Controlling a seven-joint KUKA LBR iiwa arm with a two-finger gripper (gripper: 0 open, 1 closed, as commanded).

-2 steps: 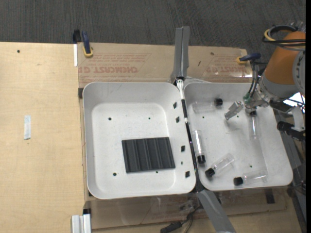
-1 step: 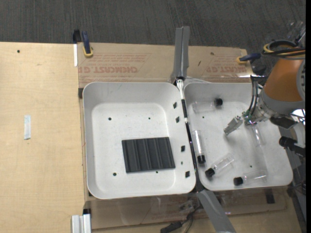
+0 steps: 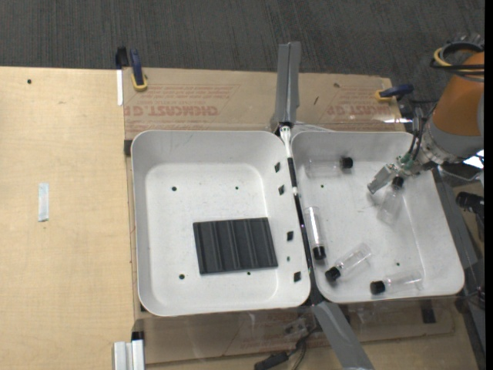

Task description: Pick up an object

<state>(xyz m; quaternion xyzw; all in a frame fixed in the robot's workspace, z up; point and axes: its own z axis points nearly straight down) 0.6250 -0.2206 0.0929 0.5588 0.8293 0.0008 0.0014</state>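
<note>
The right bin (image 3: 431, 230) holds several clear plastic tubes with black caps. One tube (image 3: 314, 233) lies along the bin's left wall, another (image 3: 347, 263) lies slanted near the front, and a third (image 3: 397, 284) rests at the front right. A small capped tube (image 3: 339, 163) sits near the back. My gripper (image 3: 384, 181) hangs over the back right part of this bin, just above a faint clear tube (image 3: 391, 205). I see nothing held in it. A black ribbed rectangular block (image 3: 235, 245) lies flat in the left bin (image 3: 154, 206).
A grey divider post (image 3: 288, 83) stands between the bins at the back. Brown cardboard (image 3: 200, 102) lies behind the bins, with clamps at its edges. A wooden bench top (image 3: 62, 206) spreads to the left.
</note>
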